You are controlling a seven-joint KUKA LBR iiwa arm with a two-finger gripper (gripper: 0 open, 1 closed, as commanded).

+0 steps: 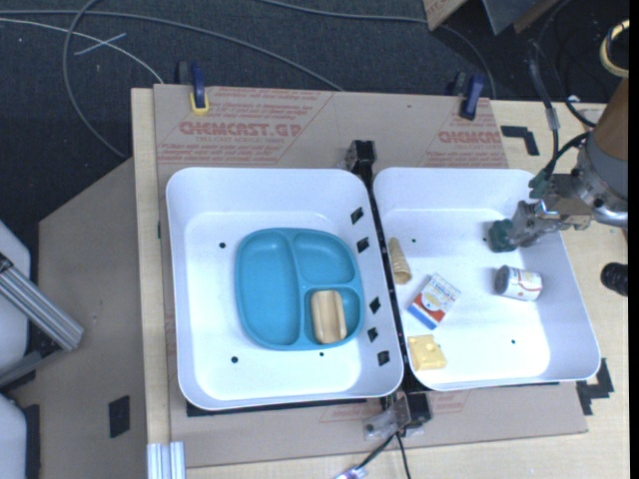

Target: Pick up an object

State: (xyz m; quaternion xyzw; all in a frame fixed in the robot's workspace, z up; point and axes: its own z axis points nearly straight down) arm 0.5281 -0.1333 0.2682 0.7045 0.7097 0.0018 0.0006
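The gripper (513, 228) is low in the right bin (559, 362), at its far right part; if it is clenched or released I cannot tell. A dark green obj. (498, 236) sits just at its tip; touching or only beside, not clear. This is probably the target, since the arm comes in from the right and it is nearest. A white can (518, 283) lies on its side near it; a packet (434, 300) and a yellow block (426, 351) are further left.
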